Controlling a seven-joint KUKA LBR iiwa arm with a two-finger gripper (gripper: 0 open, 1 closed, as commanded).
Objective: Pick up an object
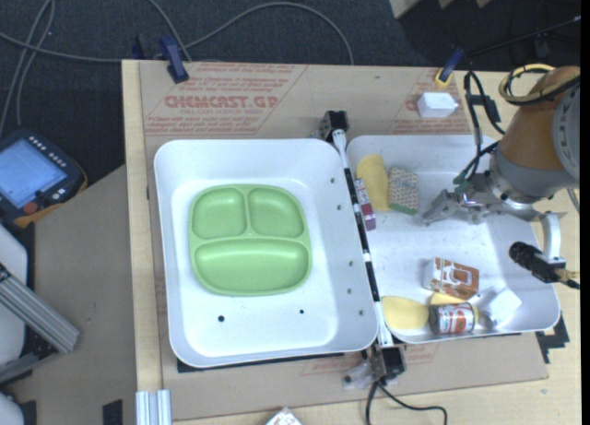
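Your gripper (441, 210) hovers low beside the mesh sponge (402, 189), jaws apparently spread; it's light, squashy—pinch across its middle.

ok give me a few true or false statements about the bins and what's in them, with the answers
1. The green divided plate lies in the left bin. True.
2. The can stands on the green divided plate. False: it lies on its side in the right bin.
3. The gripper is over the right bin. True.
4. The yellow banana-like object lies at the right bin's near edge. False: it lies near its far left corner.
5. The gripper is over the left bin. False: right bin.
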